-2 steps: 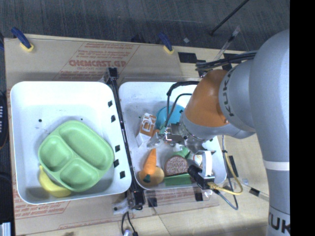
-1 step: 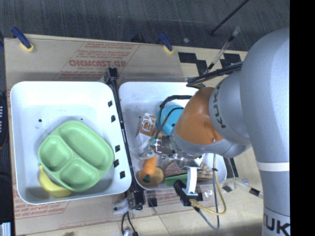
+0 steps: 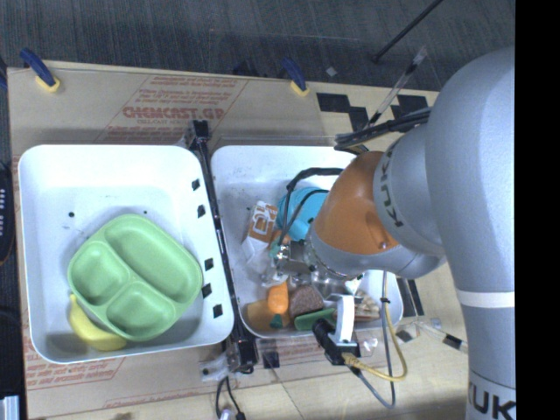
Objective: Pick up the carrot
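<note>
The carrot [image 3: 277,298] is a short orange piece lying near the front edge of the right bin [image 3: 229,201], among other toy items. My gripper [image 3: 291,268] hangs from the orange-banded wrist just above and behind the carrot, very close to it. The wrist and arm hide much of the right bin's right half. I see nothing clearly between the gripper's tips.
A brown block [image 3: 305,302], a green piece [image 3: 311,320] and a tan item [image 3: 258,315] crowd the carrot. A blue object [image 3: 300,213] and a snack packet [image 3: 261,222] lie further back. The left bin [image 3: 44,191] holds a green divided plate [image 3: 136,274] over a yellow item [image 3: 90,329].
</note>
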Robot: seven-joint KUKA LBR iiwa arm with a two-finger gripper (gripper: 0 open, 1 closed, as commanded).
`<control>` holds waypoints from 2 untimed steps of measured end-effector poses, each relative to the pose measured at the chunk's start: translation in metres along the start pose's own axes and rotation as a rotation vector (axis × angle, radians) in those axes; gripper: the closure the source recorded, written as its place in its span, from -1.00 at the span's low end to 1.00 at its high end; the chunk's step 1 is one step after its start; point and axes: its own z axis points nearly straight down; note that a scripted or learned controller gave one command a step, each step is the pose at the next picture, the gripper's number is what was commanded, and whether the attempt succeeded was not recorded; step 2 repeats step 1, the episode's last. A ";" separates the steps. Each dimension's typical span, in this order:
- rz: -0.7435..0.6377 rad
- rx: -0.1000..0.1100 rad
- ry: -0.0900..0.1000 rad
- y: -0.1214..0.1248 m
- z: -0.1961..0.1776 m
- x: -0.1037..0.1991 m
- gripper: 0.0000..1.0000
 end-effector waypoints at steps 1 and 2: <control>0.162 -0.010 0.004 0.025 -0.113 0.012 1.00; 0.162 -0.010 0.004 0.025 -0.113 0.012 1.00</control>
